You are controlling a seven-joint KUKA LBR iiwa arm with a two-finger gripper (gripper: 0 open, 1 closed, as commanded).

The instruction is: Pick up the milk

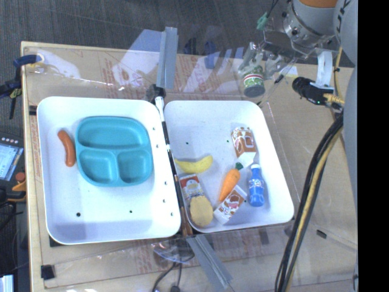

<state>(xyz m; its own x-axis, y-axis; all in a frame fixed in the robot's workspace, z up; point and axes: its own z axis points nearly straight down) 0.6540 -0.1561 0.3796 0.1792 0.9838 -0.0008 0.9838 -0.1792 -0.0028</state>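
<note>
White right bin (275, 157) holds what I take for the milk (244, 140), a brown-and-white carton lying flat in its far right part, long axis running near to far. The gripper (262, 72) hangs past the bin's far rim, so the carton lies nearward and slightly left of it (spread or closed, I cannot tell). The coming move calls for travel nearward and down.

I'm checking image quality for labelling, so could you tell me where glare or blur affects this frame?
Camera view: reflections streak the clear sheet above the right bin; the gripper looks blurred and washed out; the items in the bins, such as the blue bottle, stay sharp.
</note>
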